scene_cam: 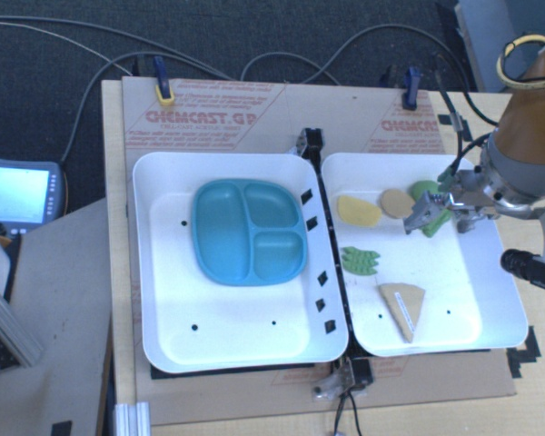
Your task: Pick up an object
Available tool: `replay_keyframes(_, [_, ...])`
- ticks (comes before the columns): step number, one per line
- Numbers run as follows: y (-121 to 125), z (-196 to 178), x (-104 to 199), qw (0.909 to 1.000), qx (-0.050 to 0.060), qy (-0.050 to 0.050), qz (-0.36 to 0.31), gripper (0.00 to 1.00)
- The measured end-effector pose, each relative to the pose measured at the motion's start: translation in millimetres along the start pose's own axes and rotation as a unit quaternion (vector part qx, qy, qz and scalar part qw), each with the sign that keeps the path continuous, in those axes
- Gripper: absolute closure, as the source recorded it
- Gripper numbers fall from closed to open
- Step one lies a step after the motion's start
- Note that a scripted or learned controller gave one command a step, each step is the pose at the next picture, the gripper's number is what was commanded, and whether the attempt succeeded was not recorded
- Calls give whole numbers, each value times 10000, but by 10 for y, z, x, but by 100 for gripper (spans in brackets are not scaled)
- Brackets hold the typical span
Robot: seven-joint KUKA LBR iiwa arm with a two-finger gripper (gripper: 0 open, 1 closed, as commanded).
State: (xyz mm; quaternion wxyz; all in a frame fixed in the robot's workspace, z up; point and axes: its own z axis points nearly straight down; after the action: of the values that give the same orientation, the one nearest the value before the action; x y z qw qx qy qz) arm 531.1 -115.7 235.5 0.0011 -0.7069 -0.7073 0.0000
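Observation:
My gripper (433, 213) hangs low over the back of the right bin (490, 334), reaching in from the right. Directly under and around it lies a green object (424, 192), partly hidden by the gripper; whether it is gripped is unclear. Just left of it sit a round tan piece (396, 203) and a yellow piece (357, 211). Nearer the front lie a green leafy item (361, 260) and a tan wedge (402, 308).
A blue divided plate (250, 231) lies in the left bin (163, 334). A black divider strip (321, 243) runs between the bins. Cables trail behind the bench, and a tablet (18, 193) sits off to the left.

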Motion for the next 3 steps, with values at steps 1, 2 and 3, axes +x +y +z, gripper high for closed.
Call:
replay_keyframes(1, [-46,619,43,10000,32,7,5,0])
replay_keyframes(2, [-35,1241,5,10000,28,6,6,0])
replay_keyframes(3, [-11,1472,11,10000,-14,14,4,0])
